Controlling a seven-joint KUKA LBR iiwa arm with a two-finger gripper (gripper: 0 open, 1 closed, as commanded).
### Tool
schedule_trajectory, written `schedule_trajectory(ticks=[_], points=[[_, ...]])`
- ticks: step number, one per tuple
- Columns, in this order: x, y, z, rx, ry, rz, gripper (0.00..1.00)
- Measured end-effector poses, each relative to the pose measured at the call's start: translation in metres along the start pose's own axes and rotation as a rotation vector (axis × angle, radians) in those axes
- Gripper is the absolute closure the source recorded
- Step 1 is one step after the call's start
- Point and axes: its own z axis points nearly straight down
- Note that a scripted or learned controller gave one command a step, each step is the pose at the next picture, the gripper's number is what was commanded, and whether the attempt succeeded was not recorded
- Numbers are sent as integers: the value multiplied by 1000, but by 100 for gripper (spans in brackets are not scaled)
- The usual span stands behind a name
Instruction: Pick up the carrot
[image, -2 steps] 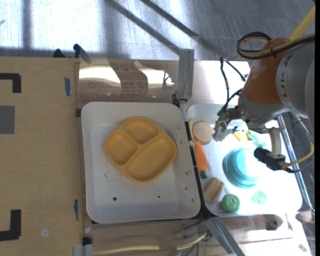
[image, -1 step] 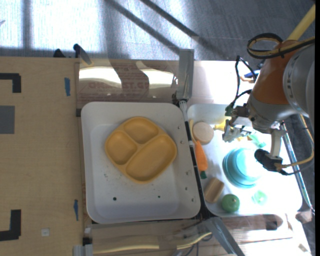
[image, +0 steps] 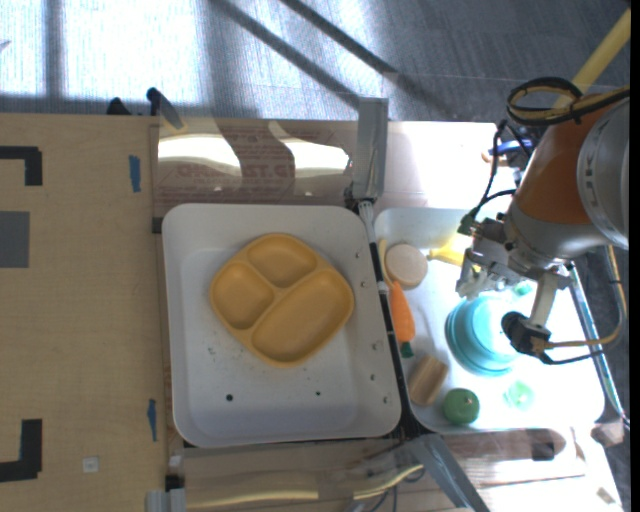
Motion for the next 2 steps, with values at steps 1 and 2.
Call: schedule_trajectory(ticks=[1, 2], points=[[-5, -26, 9, 3, -1, 346, 100], [13, -18, 9, -1, -1, 797, 100]])
